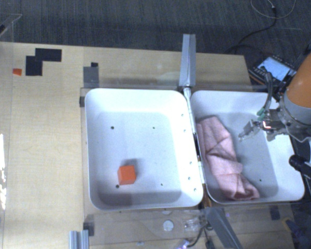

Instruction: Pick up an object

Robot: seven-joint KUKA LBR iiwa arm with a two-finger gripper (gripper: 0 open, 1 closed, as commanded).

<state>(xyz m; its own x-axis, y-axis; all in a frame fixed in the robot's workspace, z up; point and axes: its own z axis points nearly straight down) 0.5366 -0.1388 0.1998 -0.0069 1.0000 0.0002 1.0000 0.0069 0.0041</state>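
Gripper (255,126): hanging over the right bin (285,100) by its right wall; grip state hidden, I cannot tell.
Pink cloth (223,157): lying folded along that bin's left wall.
Orange block (127,175): sitting near the front-left corner of the left bin (135,100).

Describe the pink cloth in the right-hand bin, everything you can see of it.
The pink cloth is a soft, towel-like fabric, loosely folded into a long crumpled bundle with visible creases. It lies flat on the floor of the right bin, along its left side, running from about the middle down to the near wall, which its lower end seems to touch. The pincer hangs to its right, apart from it.
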